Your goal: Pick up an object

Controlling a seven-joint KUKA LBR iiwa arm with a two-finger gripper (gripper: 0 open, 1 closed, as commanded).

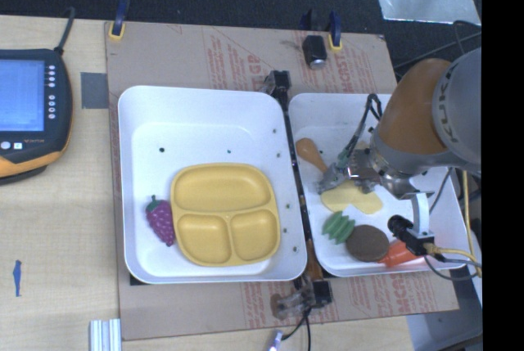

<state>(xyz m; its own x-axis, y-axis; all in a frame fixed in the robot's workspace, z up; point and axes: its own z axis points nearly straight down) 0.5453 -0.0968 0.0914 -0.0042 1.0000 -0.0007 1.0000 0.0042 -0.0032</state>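
Camera view: the gripper [342,175] hangs low in the right bin [327,114], just above a flat pale yellow piece [354,199] and beside a wooden spoon [311,153]. Whether the fingers are spread or pressed together cannot be told — nothing shows between them. The yellow piece looks thin, light and slick; its edge is the likely hold. The green piece [336,225] and brown disc [366,242] lie near. The left bin [143,108] holds a yellow tray [224,213] — and purple grapes [160,220].

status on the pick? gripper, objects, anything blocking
Gripper low in right bin, over pale yellow piece; nothing seen held. Wooden spoon right beside it. Green item, brown disc untouched nearby.
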